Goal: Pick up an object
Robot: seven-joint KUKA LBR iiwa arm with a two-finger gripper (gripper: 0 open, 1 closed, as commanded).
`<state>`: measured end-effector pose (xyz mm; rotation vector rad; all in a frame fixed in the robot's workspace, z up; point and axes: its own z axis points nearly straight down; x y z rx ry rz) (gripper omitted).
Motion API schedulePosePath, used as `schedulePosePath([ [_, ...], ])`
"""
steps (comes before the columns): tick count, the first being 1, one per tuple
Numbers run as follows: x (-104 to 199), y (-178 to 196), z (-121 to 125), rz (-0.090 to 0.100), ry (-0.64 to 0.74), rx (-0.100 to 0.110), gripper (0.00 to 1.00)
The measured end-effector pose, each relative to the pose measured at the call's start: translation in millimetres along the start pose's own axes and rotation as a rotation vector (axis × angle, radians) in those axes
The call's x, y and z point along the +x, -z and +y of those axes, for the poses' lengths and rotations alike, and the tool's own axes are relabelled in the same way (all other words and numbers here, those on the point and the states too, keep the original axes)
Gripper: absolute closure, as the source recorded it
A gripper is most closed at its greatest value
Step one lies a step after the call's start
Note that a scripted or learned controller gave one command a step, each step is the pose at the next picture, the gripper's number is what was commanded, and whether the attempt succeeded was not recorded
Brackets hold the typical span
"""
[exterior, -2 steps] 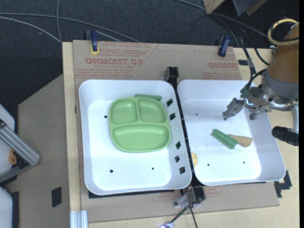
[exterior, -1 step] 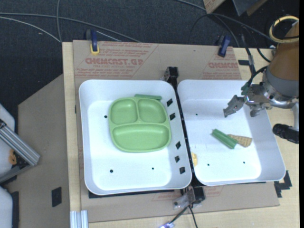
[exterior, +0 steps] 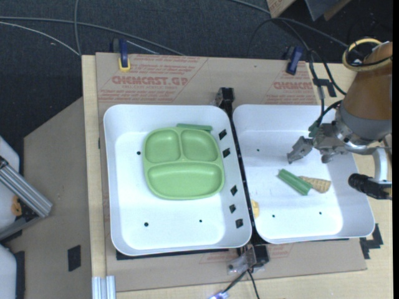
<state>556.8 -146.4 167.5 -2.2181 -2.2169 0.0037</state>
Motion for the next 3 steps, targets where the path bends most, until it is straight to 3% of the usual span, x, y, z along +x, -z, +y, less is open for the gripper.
schedulePosePath([
  [1, -7, -60, -3, 0.001, -0.001, 0.002, 0.00],
  [2, -6, -83, -3, 0.000, 0.000, -0.003, 0.00],
  [3, -6, -70, -1, 0.000, 0.000, -0.009, 1.00],
])
